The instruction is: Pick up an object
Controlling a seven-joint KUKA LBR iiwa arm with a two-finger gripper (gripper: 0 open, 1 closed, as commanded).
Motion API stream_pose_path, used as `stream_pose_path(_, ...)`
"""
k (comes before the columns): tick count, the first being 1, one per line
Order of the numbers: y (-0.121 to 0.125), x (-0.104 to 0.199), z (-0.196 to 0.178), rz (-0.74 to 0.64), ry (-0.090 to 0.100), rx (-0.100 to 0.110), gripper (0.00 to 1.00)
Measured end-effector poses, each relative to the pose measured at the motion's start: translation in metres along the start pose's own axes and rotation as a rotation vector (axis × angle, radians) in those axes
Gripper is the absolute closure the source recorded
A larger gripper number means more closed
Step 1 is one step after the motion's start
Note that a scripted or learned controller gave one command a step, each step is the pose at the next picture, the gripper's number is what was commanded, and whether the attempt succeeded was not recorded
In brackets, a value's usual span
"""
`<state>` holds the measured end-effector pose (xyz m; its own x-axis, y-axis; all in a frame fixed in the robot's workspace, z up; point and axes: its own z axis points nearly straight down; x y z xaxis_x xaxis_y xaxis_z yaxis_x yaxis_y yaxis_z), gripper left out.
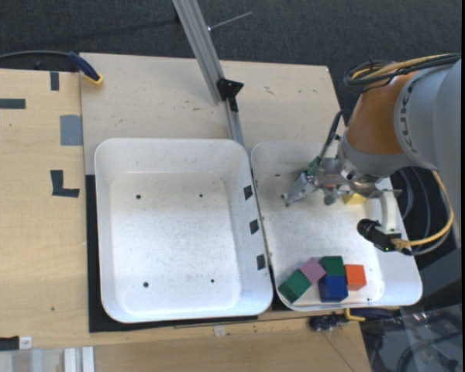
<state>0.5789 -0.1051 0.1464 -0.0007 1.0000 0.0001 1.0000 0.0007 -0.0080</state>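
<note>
Green [295, 284], purple [313, 270], blue [333, 287], orange [356, 276] blocks; white bins [170, 155].

No text, label, brand, number or sign can be read anywhere in the view.
</note>
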Motion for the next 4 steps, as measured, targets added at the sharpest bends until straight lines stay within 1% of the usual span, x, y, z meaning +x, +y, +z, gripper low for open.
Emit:
stream_pose_path(1,-0.002,0.001,0.055,0.0,0.0,0.0,0.0)
stream_pose_path(2,0.0,0.002,0.041,-0.001,0.001,-0.005,1.0)
stream_pose_path(3,-0.004,-0.001,-0.02,0.0,-0.001,-0.013,1.0)
stream_pose_path(4,0.006,-0.003,-0.071,-0.001,-0.001,-0.013,1.0)
